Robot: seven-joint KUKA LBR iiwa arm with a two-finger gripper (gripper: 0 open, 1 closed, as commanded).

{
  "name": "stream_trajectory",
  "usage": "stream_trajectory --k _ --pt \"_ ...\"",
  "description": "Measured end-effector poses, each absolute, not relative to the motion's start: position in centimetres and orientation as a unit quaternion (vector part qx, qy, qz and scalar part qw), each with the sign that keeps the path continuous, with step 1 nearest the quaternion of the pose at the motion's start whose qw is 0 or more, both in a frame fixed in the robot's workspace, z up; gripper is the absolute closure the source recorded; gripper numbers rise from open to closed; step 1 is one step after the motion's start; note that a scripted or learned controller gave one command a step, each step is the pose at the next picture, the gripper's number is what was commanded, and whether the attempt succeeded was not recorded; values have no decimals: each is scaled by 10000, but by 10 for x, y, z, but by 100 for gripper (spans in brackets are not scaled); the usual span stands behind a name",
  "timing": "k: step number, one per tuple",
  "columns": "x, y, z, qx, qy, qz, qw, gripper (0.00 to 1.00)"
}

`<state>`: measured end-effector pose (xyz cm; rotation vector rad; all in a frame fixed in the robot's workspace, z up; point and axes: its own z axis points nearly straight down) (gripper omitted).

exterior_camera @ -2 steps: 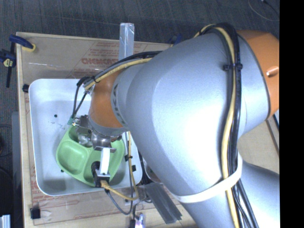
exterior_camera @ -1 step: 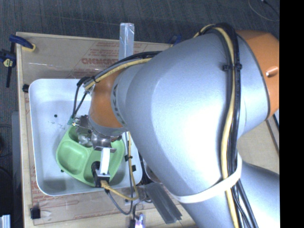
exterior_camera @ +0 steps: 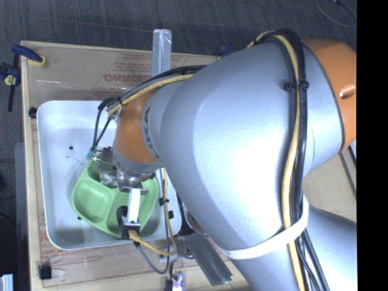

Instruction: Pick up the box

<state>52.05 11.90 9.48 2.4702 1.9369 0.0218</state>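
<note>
You are seeing the arm (exterior_camera: pixel 242 150) reaching in from the right and covering most of the bench. Its gripper (exterior_camera: pixel 109 170) is hanging right at the far edge of the green box (exterior_camera: pixel 91 200), which is lying in the near half of the left bin (exterior_camera: pixel 54 132). Whether the gripper is released or clenched, you cannot tell (the wrist is hiding it).

Glossy green plastic box (exterior_camera: pixel 91 200), smooth matt white plastic bin (exterior_camera: pixel 56 135)

left bin (exterior_camera: pixel 50 123): right side behind arm (exterior_camera: pixel 242 150) | green dish (exterior_camera: pixel 90 197): partly covered
</note>
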Motion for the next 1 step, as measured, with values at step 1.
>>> stream_trajectory --k 1 --pt "521 119 95 7869 6170 69 13 0"
